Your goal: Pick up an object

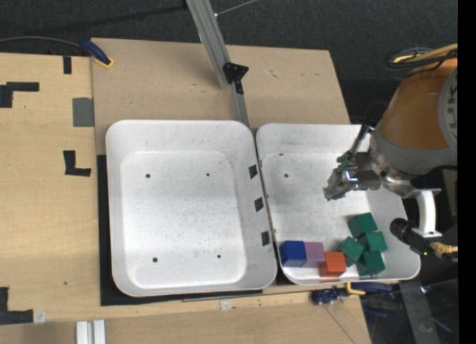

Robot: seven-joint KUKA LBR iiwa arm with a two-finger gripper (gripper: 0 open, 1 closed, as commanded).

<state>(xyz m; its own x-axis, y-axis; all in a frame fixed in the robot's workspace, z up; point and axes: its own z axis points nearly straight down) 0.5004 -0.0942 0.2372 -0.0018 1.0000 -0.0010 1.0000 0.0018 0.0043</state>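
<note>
You will find no brand, label or readable writing here; the black marks on the bench [44, 209] at the left are plain tape shapes, not letters. The tool [338, 184] hangs over the middle of the right bin [297, 142], reaching in from the right beneath the arm's orange band [416, 116]. Whether the tool is apart or together you cannot tell from this slant (it reads as one dark, tangled shape), and nothing shows in its grip.

The objects lie along the near edge of the right bin, well below the tool and toward the corner. A blue block [293, 252] sits furthest left, touching a pale purple block [314, 252]; an orange block [333, 263] lies just beside that. Right of these are the green blocks [364, 241], clustered close together and nearest to the tool, though apart from it.

The left bin [182, 205] lies beside the right one, their rims meeting
</note>
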